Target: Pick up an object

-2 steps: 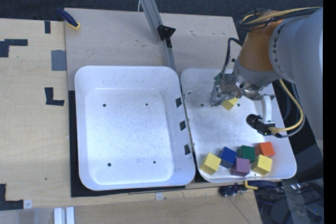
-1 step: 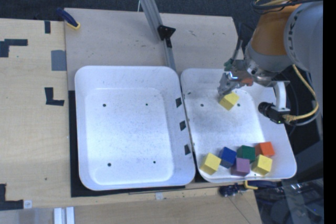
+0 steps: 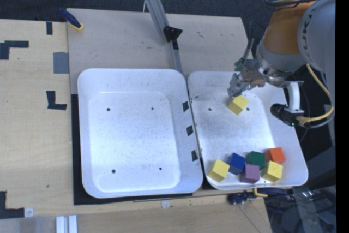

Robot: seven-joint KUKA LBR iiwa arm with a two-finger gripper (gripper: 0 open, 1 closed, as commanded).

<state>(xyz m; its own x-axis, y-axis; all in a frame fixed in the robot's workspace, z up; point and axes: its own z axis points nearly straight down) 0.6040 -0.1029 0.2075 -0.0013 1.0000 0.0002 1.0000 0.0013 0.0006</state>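
Note:
My gripper [image 3: 239,92] hangs over the far part of the right bin [image 3: 218,128], below the grey arm with its orange band [image 3: 289,19]. A yellow block [image 3: 238,105] sits tilted right at the fingertips, its upper edge tucked between them, so the gripper is shut on it. Several more blocks lie in the right bin's near corner: a yellow one [image 3: 219,169], a blue one [image 3: 236,162], a green one [image 3: 255,159], a purple one [image 3: 251,172], an orange one [image 3: 275,155] and another yellow one [image 3: 272,171].
The left bin [image 3: 131,133] lies beside the right one, with a raised rim between them [image 3: 191,128]. A slanted metal pole [image 3: 155,3] rises from behind the bins. A black cable and fitting [image 3: 289,112] hang off the arm at the right bin's far edge.

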